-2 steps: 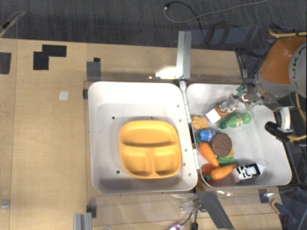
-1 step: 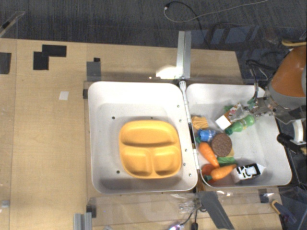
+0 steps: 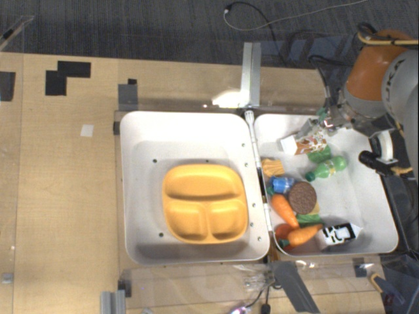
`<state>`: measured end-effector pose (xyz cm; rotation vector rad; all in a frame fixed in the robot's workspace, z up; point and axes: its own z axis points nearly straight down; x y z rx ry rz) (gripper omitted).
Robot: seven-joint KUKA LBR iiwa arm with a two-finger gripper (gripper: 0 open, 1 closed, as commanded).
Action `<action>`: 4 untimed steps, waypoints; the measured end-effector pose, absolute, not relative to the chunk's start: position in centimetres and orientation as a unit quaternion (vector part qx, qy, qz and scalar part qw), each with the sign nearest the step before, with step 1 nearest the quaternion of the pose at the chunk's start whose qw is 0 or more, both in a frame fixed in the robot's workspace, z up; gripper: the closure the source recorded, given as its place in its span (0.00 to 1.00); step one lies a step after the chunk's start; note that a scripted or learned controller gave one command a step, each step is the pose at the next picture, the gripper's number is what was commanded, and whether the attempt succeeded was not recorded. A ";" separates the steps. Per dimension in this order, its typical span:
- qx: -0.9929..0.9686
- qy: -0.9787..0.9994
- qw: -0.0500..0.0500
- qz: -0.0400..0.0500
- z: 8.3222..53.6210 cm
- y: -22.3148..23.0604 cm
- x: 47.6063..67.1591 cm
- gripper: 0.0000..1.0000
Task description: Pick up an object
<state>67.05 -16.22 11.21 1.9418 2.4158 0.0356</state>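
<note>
Progress on the task appears slight, judged from how things lie. No object is seen raised clear of either bin. The left bin [image 3: 131, 175] on the worktop [image 3: 59, 195] carries a yellow compartment tray [image 3: 204, 200], lying flat near its middle. The right bin [image 3: 373, 205] carries the loose items: a crinkled snack packet [image 3: 308, 141] near its far edge, a green toy [image 3: 326, 167] just beside it, a blue piece [image 3: 281, 185], a brown disc [image 3: 302, 197], two orange carrots [image 3: 293, 222] near the front left corner, and a black-and-white block [image 3: 339, 233] at the front.

The arm [image 3: 376, 77] is seen at the upper right, its orange band above the far right corner of the right bin. The end effector [image 3: 329, 119] seems to be lowered close over the snack packet, but it is small and partly blurred against the packet's foil, so whether it is spread, closed or gripping anything cannot be told. Contact with the packet cannot be confirmed either.

The packet is taken as the likely target, as it lies nearest the tool; this is a judgement only. What remains, as far as can be shown, is the whole of the grasp and the lift: the object must be closed upon and carried up off the bin floor. The thin, slippery packet may well be lost from a shallow hold.
</note>
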 end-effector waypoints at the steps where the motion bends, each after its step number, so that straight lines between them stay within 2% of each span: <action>1: 0.581 0.814 0.026 0.013 11.3 -20.4 64.6 0.00; 2: 0.579 0.814 0.033 0.015 13.0 -20.4 65.1 1.00; 3: 0.567 0.823 0.005 0.002 21.6 -20.3 67.1 1.00; 4: 0.565 0.825 0.010 0.003 23.0 -20.2 67.4 1.00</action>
